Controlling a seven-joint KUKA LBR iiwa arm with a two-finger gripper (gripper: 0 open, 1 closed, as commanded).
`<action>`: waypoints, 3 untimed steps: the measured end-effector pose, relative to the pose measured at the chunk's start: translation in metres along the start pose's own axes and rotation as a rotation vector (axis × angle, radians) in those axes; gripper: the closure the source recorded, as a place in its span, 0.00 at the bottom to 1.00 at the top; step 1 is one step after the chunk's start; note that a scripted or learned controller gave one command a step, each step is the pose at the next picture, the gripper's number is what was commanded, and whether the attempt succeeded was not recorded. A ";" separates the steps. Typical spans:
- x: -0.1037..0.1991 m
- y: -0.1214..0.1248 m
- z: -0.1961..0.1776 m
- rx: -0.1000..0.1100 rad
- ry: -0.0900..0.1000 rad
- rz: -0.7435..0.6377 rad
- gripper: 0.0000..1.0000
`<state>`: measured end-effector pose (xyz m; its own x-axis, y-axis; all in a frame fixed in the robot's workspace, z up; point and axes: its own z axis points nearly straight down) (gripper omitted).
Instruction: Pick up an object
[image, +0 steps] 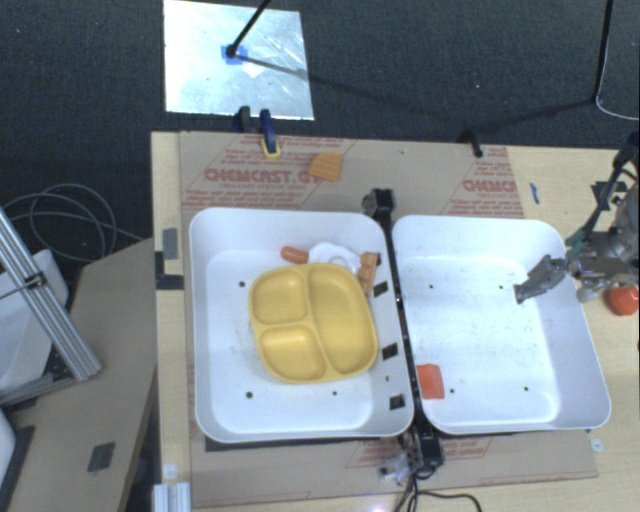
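Note:
The left bin (215, 300) holds a yellow divided plate (310, 322). Just behind the plate lie a small orange sausage-shaped piece (294, 255), a white item (332, 255) and a small tan piece (368, 268). In the right bin (500, 330), an orange-red block (429, 380) lies alone in the near left corner. My gripper (534, 282) reaches in from the right and hangs over the right bin's far right part, well away from the block. Nothing shows in it.
A tan block (325, 166) rests on the cardboard behind the bins, near a blue and yellow clamp (268, 128). A shiny sheet (238, 60) lies on the floor beyond. Black clips (390, 350) line the seam between the bins. Cables and a metal frame (40, 310) stand at the left.

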<state>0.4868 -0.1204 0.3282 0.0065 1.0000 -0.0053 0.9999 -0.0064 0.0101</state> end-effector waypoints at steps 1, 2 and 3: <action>0.068 -0.002 0.102 0.017 0.009 -0.015 0.00; 0.033 0.001 -0.014 -0.004 0.002 -0.009 0.00; 0.090 -0.002 0.075 0.016 0.008 -0.016 0.00</action>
<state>0.4863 -0.0307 0.2532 -0.0094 1.0000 0.0026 0.9999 0.0095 -0.0055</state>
